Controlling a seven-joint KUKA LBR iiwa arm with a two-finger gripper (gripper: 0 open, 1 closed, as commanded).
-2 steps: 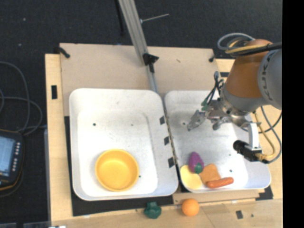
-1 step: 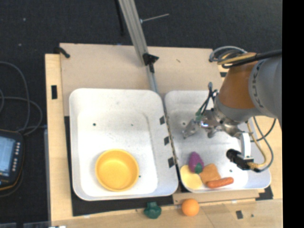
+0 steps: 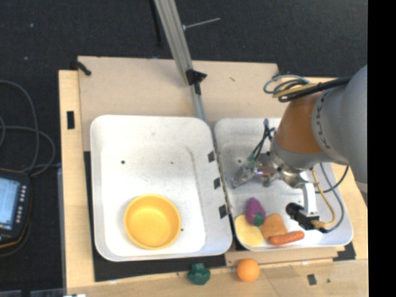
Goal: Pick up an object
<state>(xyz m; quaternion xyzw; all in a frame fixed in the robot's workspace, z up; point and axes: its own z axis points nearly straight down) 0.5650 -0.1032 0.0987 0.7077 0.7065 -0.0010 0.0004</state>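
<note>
Orange ball (image 3: 247,270) and green toy (image 3: 198,274) sit on the bench edge, outside the bins. Right bin (image 3: 232,135) holds four items in its near corner: yellow piece (image 3: 246,232), purple one (image 3: 254,211), orange lump (image 3: 273,226), red stick (image 3: 286,238). One yellow bowl (image 3: 152,221) in left bin (image 3: 148,135). Arm (image 3: 322,125) reaches down into right bin; gripper (image 3: 263,172) above the pile, finger state unclear.

Bins (image 3: 111,141): white, w/ dark specks; bowl (image 3: 152,221): yellow; arm (image 3: 334,119): grey w/ orange band; items in right bin: purple piece (image 3: 254,210), pale-yellow piece (image 3: 248,232), orange piece (image 3: 273,226), red-orange carrot (image 3: 287,238); bench (image 3: 124,85): tan; on its front edge: orange ball (image 3: 247,270), green piece (image 3: 198,274).
</note>
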